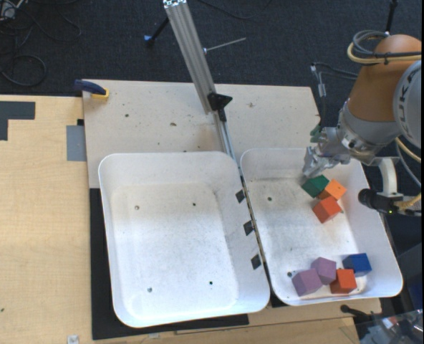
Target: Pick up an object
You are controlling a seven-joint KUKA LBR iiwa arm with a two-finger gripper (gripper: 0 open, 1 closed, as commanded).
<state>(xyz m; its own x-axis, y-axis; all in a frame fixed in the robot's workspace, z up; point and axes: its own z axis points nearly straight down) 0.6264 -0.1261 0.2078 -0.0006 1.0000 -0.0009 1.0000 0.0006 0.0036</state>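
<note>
- Blocks of plain matte colour, all small cubes, lie in the right bin (384,264), a shallow white tray with rounded corners.
- We see a green block (314,186), an orange block (335,189) and a red block (326,209) close together in the far part of that bin.
- Near its front edge, two purple blocks (315,276), a blue block (357,263) and another orange-red block (344,281) are packed in a group.
- The left bin (112,192) stands just beside it on the pale worktop (147,117); a grey metal bar (192,45) leans over the worktop behind both bins.
- The hand (314,165) hangs at the green block, touching or just above it; we cannot tell how far it is open, or if it grips anything.
</note>
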